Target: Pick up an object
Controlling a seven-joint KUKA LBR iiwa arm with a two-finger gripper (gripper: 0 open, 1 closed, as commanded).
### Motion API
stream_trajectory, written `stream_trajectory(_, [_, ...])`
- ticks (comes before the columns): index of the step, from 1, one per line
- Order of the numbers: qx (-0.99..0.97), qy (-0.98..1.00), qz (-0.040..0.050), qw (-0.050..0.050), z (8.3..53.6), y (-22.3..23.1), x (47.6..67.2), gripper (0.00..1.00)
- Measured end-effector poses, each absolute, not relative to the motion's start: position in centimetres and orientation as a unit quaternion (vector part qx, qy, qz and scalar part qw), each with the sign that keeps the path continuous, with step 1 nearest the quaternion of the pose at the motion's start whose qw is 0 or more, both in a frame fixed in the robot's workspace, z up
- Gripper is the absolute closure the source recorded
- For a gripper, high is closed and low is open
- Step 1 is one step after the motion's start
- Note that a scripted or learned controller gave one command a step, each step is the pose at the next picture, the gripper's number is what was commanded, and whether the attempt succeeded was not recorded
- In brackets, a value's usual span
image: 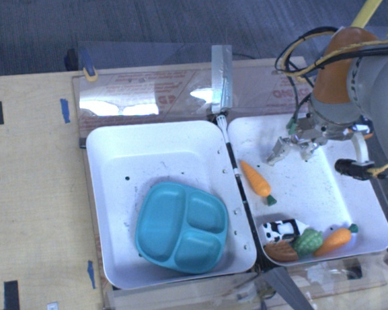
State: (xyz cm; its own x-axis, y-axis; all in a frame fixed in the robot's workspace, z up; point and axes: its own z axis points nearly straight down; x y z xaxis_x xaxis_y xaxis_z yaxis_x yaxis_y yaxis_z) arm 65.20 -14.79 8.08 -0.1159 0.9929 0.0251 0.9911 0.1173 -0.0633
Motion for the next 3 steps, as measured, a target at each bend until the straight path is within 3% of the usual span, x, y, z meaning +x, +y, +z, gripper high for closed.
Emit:
stream_trajectory(1, [-0.644, -0.764, 0.0167, 0.026, 8.8, -10.6, 65.0, 0.0])
stream_trajectory(2, [-0.618, -0.786, -0.001, -0.002, 8.7, -9.7, 56.9, 0.0])
stream_trajectory(3, [-0.65, -0.76, -0.0004, -0.001, 8.6, -9.9, 66.8, 0.0])
